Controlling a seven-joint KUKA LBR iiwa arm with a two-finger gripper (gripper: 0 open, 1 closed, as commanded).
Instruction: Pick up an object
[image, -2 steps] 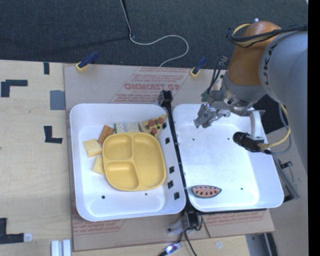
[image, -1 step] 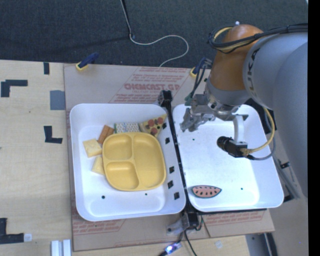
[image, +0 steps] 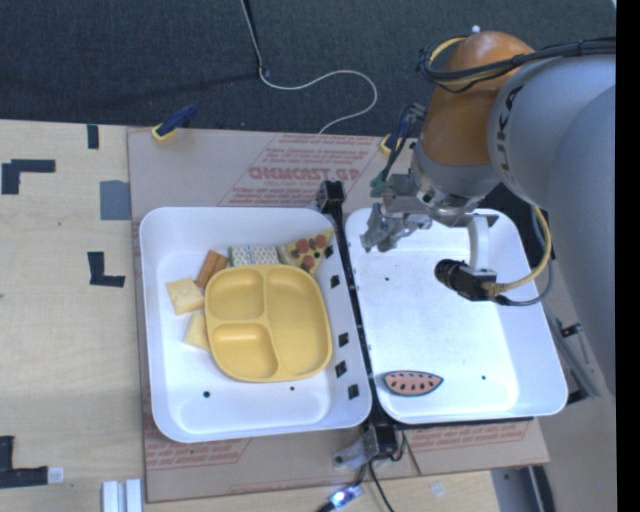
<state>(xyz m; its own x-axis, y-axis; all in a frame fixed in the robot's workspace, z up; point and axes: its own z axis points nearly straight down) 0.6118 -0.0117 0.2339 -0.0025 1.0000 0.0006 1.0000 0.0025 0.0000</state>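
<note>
A yellow divided plate (image: 268, 322) lies in the left bin (image: 160, 300). Around its upper and left edges sit small food pieces: a pale cracker square (image: 184, 295), a brown strip (image: 210, 267), a speckled white piece (image: 253, 256) and a pizza-like slice (image: 310, 248). A watermelon slice (image: 413, 382) lies near the front edge of the right bin (image: 520, 360). My gripper (image: 383, 230) hangs over the back left corner of the right bin, close to the divider between the bins. I see nothing between its fingers.
A black camera-like part (image: 466, 279) with a yellow cable juts from the arm over the right bin. A white cable (image: 320, 80) loops across the dark floor behind. A blue and yellow clamp (image: 173, 122) sits at the cardboard's back left corner.
</note>
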